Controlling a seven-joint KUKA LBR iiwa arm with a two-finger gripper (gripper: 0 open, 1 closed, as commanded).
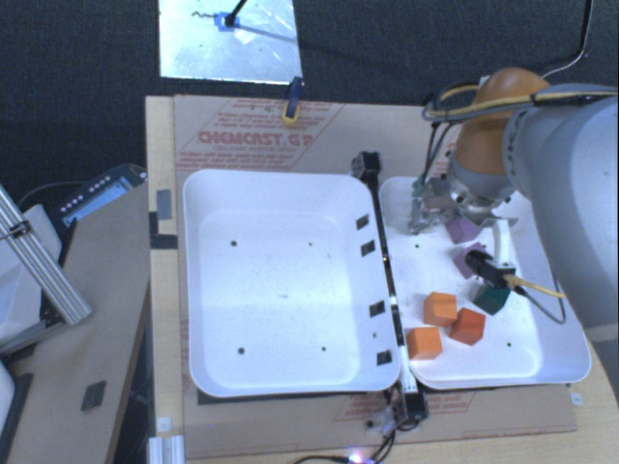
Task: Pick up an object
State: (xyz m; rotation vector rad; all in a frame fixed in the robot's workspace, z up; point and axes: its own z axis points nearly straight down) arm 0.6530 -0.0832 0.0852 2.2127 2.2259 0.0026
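Gripper (423, 218) is low in the right bin (527, 361), at its far-left corner near the divider. Can't tell from this angle whether it's open or clenched. The wrist blocks the tips, and nothing is visibly gripped, so don't count this as a hold.

Nearest candidate is the purple block (462, 228). It's just beside the gripper on the view-right, and partly tucked under the wrist. A second purple patch (465, 258) sits a bit nearer the camera. You can't tell whether it's the same piece or another one, because the robot's own hardware covers the gap. No long axis can be read on the purple block either, as too little of it shows.

My read: the gripper is offset to the left of the purple block, not over it. A grasp there needs a short shift to view-right, then a descent.

Going outward, all in the right bin:
- green block (491, 302), toward the camera and right of the gripper, half hidden, dark teal.
- upper orange cube (440, 308), near the middle, clear on all sides.
- red cube (467, 326), just right of that one, close or touching.
- lower orange cube (424, 342), near the front-left wall.

The cubes are squarish with flat faces and fully exposed, so they're likely easier targets than the purple block, but farther off. The lower one hugs the wall, so you'd have less clearance there.

Left bin (290, 288) holds nothing to pick.
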